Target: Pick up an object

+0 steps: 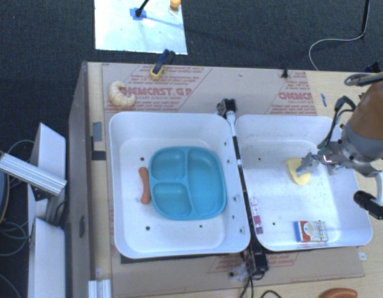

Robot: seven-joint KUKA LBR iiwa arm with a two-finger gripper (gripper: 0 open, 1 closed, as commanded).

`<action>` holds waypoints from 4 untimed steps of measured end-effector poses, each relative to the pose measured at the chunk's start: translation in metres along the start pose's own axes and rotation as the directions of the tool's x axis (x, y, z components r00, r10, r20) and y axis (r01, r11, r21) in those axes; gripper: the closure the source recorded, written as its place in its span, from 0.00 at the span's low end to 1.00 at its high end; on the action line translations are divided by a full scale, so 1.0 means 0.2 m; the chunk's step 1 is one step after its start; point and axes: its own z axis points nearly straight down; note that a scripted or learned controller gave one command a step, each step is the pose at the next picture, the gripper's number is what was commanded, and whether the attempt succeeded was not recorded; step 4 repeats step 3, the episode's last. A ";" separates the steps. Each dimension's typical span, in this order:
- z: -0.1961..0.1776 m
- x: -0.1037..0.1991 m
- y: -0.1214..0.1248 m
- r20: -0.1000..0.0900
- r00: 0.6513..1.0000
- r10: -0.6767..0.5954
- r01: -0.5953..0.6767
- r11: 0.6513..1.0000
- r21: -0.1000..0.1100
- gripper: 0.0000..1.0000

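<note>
The claw (309,162) sits low in the right bin (265,135), at the end of the grey arm (365,135) that comes in from the right with its orange band above the wrist. Its tip is right at the yellow object (298,173), touching or just over that object's upper edge; whether the claw is open, closed or gripping cannot be told at this slant and size. The yellow object lies on the bin floor, roughly in the middle of the right bin, a little toward its far side.

Nearer in the same bin, toward its near right corner and well apart from the claw, lies a small flat carton (311,231) with blue, red and white print.

The left bin (126,135) touches the right bin along a shared middle rim. In it rests a blue divided plate (187,182) with three compartments, and just beside the plate's left edge lies an orange sausage-shaped toy (144,185), running near to far.

Outside the bins, on the cardboard-covered bench (197,89) at the far left, sits a pale curled, ridged toy (121,94). A yellow-and-black tool (161,64) lies at the bench's far edge. Beyond it, on the dark floor, a white sheet (139,17) bears a small orange ball (175,4).
</note>
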 end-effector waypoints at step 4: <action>-0.28 0.59 0.39 -0.002 1.000 -0.004 0.004 1.000 -0.003 1.00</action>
